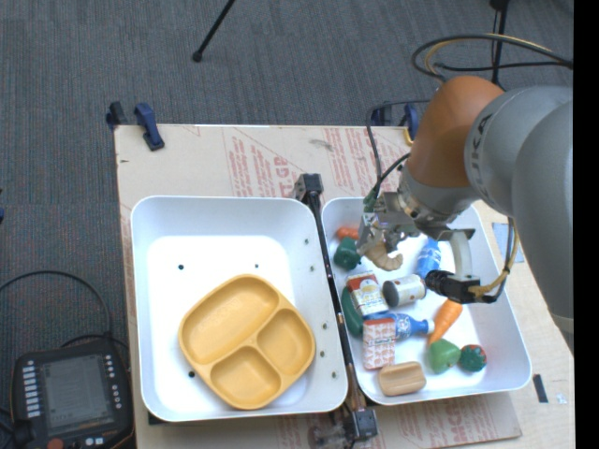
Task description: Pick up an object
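Two white bins sit side by side on a cardboard-topped bench (234,162) over grey carpet. At right of centre the gripper (382,237) hangs over the right bin (510,344), partly hiding a tan object (382,255); its grip cannot be judged. The left bin (159,227) holds a yellow divided tray (246,341). Toy clutter includes an orange carrot (446,319).

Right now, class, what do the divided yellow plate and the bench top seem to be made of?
Plate: likely moulded plastic, an even matte yellow with smooth rounded rims and three compartments. Bench top: probably cardboard, flat tan with red printing and clamps at its edge.
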`<action>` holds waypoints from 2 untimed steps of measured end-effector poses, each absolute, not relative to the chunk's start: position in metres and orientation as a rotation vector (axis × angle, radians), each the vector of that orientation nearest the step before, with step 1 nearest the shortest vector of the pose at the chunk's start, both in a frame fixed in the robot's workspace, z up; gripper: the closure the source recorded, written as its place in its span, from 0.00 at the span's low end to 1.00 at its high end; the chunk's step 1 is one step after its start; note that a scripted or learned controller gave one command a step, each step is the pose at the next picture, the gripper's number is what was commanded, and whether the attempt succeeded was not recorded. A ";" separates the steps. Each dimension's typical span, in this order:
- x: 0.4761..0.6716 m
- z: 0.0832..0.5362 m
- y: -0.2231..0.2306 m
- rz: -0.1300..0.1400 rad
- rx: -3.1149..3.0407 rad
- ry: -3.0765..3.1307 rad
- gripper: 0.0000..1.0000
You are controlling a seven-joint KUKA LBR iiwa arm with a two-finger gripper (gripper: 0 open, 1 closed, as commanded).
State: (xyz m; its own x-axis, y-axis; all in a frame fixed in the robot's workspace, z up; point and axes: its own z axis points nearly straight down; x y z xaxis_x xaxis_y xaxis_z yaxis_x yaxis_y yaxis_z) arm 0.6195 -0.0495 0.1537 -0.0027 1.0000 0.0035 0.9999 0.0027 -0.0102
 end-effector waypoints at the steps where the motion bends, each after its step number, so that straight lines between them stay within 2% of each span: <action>1: 0.620 0.163 -0.049 0.008 -2.208 -2.218 1.00; 2: 0.621 0.172 -0.049 0.008 -2.205 -2.220 1.00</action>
